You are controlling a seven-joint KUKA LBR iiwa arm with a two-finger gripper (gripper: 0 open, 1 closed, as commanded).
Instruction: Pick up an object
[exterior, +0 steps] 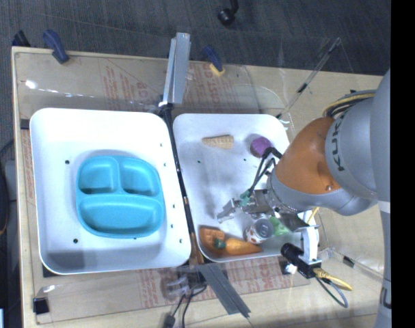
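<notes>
Both white bins [101,125] are evenly and brightly lit from above, soft shadows are cast beneath the arm [330,169], and fine detail is blurred by low resolution throughout.

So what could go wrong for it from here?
The end effector sits low in the right white bin, near the orange carrot-shaped toy and small silver can. These lie crowded against the bin's near wall, so it might nudge one aside or catch the wall instead of gripping cleanly.
</notes>
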